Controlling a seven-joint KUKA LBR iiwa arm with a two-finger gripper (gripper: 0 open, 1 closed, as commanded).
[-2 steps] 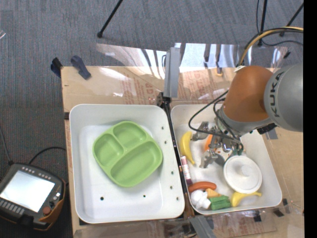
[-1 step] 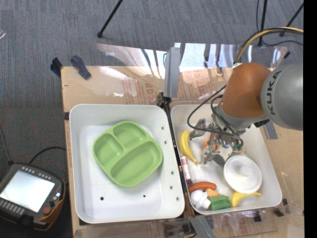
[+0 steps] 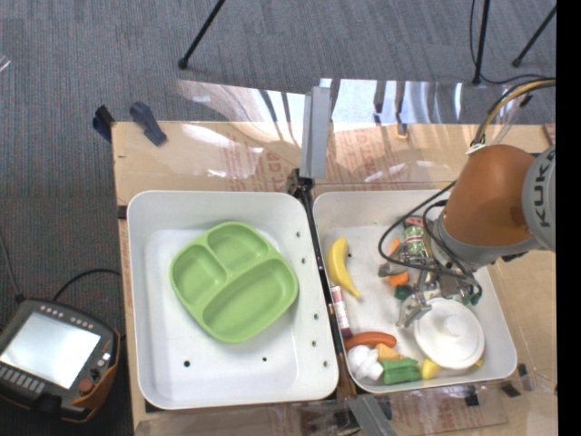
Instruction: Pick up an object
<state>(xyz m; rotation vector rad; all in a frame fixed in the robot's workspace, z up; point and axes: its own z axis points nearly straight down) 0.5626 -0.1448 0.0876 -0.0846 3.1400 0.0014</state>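
Observation:
The right bin [image 3: 363,209] holds several toy foods. A yellow banana [image 3: 342,266] lies near its left wall. A red sausage-like piece [image 3: 370,340], white pieces [image 3: 365,361], a green piece [image 3: 400,371] and a small yellow piece [image 3: 429,368] crowd the front. A white round lidded dish [image 3: 449,334] sits at the front right. My gripper [image 3: 419,296] hangs low over the bin's middle, just left of the dish and beside an orange piece [image 3: 399,279]. A small labelled can [image 3: 414,239] stands behind it, partly hidden by the wrist [image 3: 486,203].
The left bin [image 3: 150,221] carries a green divided plate [image 3: 234,282]. A thin pink-and-white stick [image 3: 341,310] lies along the right bin's left wall. A teach pendant [image 3: 54,357] rests at the lower left, off the bench. Tripod legs [image 3: 207,21] stand behind.

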